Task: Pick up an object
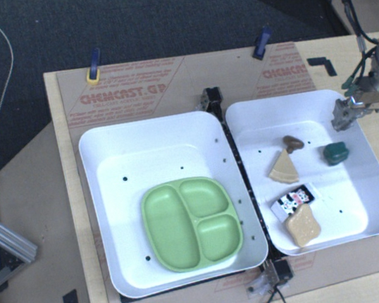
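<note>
The right bin [372, 222] holds several small objects. A dark green lump [335, 153] lies near its right wall. A small brown piece [292, 142] sits just above a tan wedge [283, 167]. Lower down, a black-and-white patterned item [295, 200] rests against a tan block [303, 226]. My gripper [344, 114] hangs over the bin's upper right corner, up and right of the green lump, with nothing visibly in it.
The left bin [106, 167] holds a light green divided plate [192, 222]. A black clamp [211, 98] sits between the bins at the back. Blue clips [261, 43] hold the cardboard sheet under the bins.
</note>
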